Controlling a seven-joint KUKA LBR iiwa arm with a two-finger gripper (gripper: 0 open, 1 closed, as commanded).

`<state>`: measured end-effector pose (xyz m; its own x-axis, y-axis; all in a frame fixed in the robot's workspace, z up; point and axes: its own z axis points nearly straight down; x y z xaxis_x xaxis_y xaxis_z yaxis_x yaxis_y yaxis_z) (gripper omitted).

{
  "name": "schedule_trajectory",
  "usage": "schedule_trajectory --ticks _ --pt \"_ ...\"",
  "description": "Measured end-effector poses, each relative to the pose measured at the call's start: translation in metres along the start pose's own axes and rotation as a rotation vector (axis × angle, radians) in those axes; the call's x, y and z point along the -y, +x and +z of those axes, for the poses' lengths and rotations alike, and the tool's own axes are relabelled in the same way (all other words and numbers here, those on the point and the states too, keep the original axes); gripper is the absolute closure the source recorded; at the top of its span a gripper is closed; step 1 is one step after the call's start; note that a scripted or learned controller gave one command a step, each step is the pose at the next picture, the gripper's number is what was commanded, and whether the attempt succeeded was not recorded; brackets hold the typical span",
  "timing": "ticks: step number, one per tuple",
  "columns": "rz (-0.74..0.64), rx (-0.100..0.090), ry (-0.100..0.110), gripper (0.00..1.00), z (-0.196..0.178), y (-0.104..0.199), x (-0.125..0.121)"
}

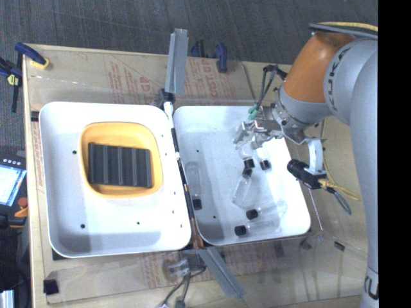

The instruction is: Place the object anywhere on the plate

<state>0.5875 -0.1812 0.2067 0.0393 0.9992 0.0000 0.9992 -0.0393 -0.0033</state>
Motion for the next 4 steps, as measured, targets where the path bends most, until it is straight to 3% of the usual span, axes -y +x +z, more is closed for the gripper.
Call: schedule_trajectory --ticks 1,2,3,4 --pt "-0.061 0.000 0.000 1.00 -0.009 0.070 -0.014" --pt "-0.170 0.000 0.000 1.00 -0.018 0.158 -0.021" --pt "-0.391 0.002 -0.002 1.00 -0.033 0.201 -0.022" --pt "-0.391 0.002 -0.002 0.00 -0.033 0.200 -0.022"
